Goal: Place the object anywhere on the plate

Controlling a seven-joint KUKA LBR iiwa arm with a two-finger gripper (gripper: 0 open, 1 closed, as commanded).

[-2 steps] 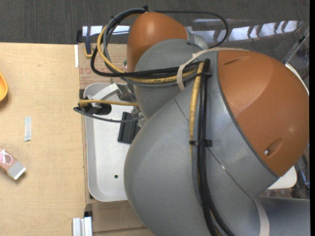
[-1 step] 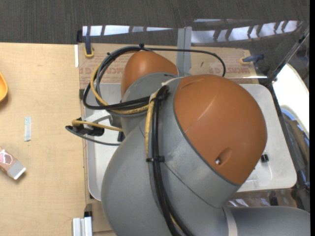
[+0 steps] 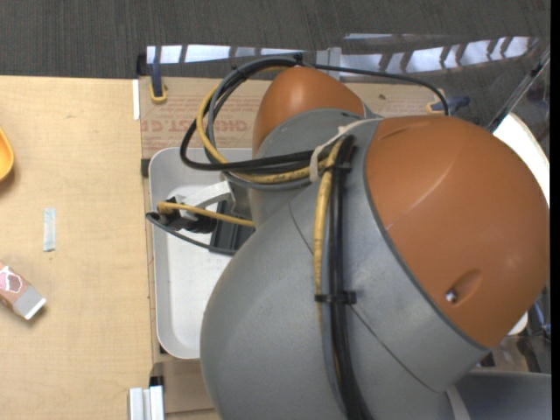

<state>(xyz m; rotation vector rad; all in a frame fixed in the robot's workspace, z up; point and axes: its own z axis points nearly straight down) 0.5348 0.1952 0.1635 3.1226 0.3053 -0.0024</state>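
step in hand, at a guess: carrying the object to the plate, or going down for a grab. cannot tell which.

to do it well: move slow and straight. stay above the walls of the bin (image 3: 171, 322). stop right over the middle of the plate, go down low, and only then let go. no dropping from high up. no sliding away to the side after; lift straight up.

cannot tell where the object is, nor the plate; likely hidden under the big arm (image 3: 376, 269). cannot tell if the gripper is open or shut, or if it has hold of anything.

now the arm's pose: reaches in from the right, bends over and points down into the white bin at the view's left. sits very near the camera and covers most of the bench past that bin. shows a grey body with two round orange parts, one big (image 3: 455, 217) at the right and one smaller (image 3: 302, 103) behind it. leans toward the bin's left wall, above its top half.
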